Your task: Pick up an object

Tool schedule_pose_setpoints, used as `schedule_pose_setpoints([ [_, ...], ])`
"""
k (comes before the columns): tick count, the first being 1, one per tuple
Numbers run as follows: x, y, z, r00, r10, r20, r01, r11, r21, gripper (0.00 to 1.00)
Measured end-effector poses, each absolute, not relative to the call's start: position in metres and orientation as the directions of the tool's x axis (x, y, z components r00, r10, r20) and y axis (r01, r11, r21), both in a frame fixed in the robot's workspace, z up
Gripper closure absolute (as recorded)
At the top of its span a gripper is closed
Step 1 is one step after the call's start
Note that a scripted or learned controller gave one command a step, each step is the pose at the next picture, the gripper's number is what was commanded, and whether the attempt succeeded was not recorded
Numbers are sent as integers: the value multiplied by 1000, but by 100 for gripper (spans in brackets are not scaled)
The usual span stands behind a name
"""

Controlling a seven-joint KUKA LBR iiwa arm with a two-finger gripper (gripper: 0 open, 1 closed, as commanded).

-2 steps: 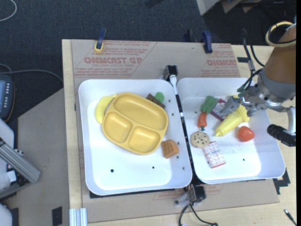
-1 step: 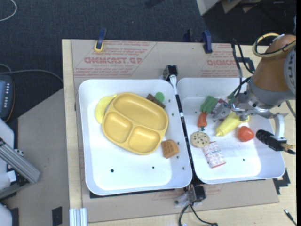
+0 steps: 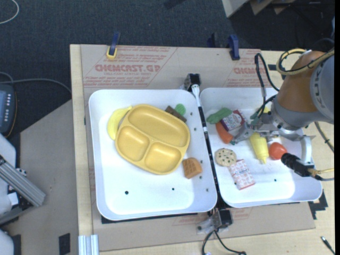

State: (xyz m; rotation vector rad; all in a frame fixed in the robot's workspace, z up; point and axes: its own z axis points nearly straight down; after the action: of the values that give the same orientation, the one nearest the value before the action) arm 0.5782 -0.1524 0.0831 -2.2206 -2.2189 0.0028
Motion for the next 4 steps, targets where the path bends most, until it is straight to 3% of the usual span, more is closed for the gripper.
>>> schedule_pose_setpoints([
  [1,579,-152,95,1,1000,0,1000,-1,1,100],
  [3,571,-151,219,-2,1000,-2,1000,2,7,100],
  [4,572,-151,225,-1,1000,-1,1000,1,3,100],
])
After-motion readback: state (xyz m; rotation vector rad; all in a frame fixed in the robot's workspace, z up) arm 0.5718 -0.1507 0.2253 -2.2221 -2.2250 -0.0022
